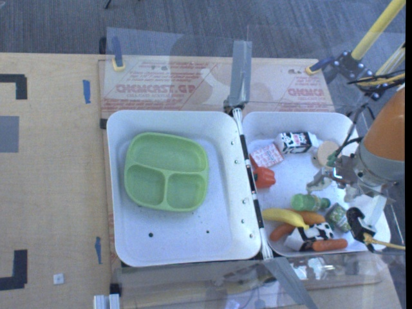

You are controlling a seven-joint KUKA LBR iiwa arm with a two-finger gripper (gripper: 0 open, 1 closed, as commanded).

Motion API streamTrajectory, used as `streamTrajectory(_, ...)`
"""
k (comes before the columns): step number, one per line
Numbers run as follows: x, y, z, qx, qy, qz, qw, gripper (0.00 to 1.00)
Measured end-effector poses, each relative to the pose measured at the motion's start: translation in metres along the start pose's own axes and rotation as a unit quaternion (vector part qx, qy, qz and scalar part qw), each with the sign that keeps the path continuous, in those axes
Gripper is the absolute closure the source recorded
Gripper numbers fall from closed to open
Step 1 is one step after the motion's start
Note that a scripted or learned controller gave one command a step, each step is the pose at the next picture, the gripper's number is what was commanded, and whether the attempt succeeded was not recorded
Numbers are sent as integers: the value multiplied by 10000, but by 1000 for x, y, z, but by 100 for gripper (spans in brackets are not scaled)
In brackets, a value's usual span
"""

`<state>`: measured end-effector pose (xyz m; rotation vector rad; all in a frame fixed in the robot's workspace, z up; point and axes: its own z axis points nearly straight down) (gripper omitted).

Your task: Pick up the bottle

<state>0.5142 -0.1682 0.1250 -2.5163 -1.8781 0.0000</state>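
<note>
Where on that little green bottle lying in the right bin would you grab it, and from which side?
Probably across the middle of the green bottle, coming straight down from above. It lies on its side, so its round body offers two opposite flanks. The banana sits close on its near side, so the fingers should be placed carefully there.

Green tray (167, 171) in a white bin (122, 192); green bottle (308, 203), yellow banana (285, 217), orange carrot (329, 244), black-and-white cow-patterned carton (296, 141).
</note>
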Motion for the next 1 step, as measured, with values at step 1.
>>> streamTrajectory(1, 36, -28, 37, -65, 3, 626, 9980, 0)
